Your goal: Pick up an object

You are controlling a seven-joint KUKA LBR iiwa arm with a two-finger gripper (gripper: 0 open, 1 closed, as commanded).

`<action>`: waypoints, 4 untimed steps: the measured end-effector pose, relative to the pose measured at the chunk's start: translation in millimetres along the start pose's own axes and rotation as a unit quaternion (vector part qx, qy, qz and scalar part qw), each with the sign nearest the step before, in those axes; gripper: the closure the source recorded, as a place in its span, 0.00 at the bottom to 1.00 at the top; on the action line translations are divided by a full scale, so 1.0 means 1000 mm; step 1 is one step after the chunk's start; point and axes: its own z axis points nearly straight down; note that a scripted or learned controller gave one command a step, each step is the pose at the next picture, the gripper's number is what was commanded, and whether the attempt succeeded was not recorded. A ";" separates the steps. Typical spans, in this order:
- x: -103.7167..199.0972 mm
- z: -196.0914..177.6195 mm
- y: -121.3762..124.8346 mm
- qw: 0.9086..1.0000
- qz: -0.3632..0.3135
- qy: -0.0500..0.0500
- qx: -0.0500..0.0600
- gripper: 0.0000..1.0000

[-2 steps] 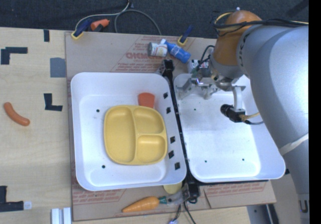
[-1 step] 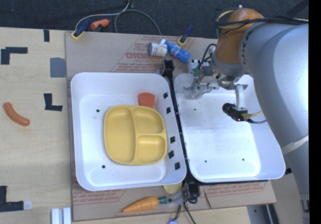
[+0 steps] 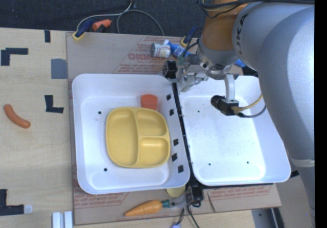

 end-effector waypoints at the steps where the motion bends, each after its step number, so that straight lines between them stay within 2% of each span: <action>1: 0.115 0.029 -0.002 1.000 -0.002 0.000 0.004 1.00; 2: 0.071 -0.128 -0.061 1.000 0.006 -0.001 -0.002 1.00; 3: 0.102 0.016 -0.014 1.000 0.003 -0.003 0.008 1.00; 4: 0.195 -0.075 -0.092 1.000 -0.001 0.000 0.002 1.00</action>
